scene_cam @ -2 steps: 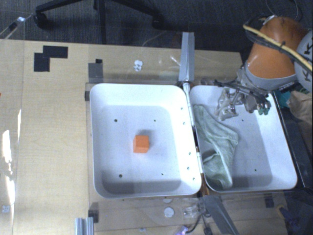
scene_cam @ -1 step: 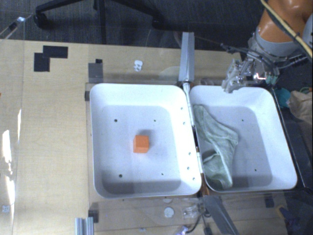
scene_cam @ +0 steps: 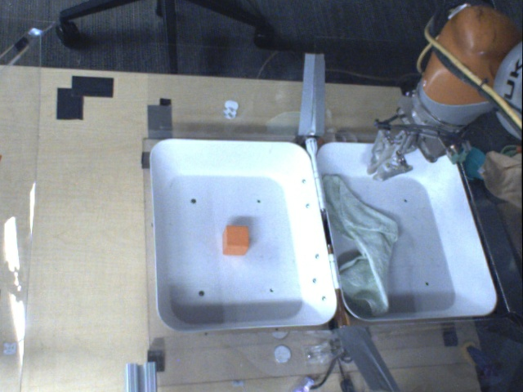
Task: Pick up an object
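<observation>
You have open floor across most of the left bin [scene_cam: 176, 300]; a small orange cube [scene_cam: 236, 240] sits alone near its middle, well apart from every wall. In the right bin [scene_cam: 466, 243], a crumpled pale green cloth [scene_cam: 364, 243] fills the left side, lying against the raised divider [scene_cam: 320, 219] between the bins. The right half of that bin's floor is bare. The gripper [scene_cam: 391, 155] hangs over the right bin's far edge, beyond the cloth.

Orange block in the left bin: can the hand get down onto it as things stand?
Probably yes. The orange block sits alone on the left bin floor, nothing over it; the hand hangs above the right bin.
</observation>
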`<state>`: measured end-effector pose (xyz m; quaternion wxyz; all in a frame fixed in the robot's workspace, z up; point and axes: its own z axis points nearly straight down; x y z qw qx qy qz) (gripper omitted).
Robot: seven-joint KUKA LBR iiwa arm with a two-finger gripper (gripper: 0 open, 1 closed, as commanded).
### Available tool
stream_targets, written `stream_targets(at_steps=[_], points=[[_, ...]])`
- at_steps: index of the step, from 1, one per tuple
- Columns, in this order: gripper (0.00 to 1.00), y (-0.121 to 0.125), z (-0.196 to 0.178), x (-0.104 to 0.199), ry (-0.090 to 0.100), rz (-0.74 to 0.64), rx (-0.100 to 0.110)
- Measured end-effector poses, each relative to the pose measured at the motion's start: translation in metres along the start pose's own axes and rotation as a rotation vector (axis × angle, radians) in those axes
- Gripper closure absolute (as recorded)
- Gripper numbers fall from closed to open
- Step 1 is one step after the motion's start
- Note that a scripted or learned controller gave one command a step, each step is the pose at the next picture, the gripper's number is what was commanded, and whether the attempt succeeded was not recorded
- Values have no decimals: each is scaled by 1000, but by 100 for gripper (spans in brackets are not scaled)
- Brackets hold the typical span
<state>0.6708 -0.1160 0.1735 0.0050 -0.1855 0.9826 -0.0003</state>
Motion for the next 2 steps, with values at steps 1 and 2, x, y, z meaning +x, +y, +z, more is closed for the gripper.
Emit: stream_targets(at_steps=[1, 2], points=[[100, 23, -25, -10, -1, 41, 0], [100, -18, -5, 7, 0, -24, 1]])
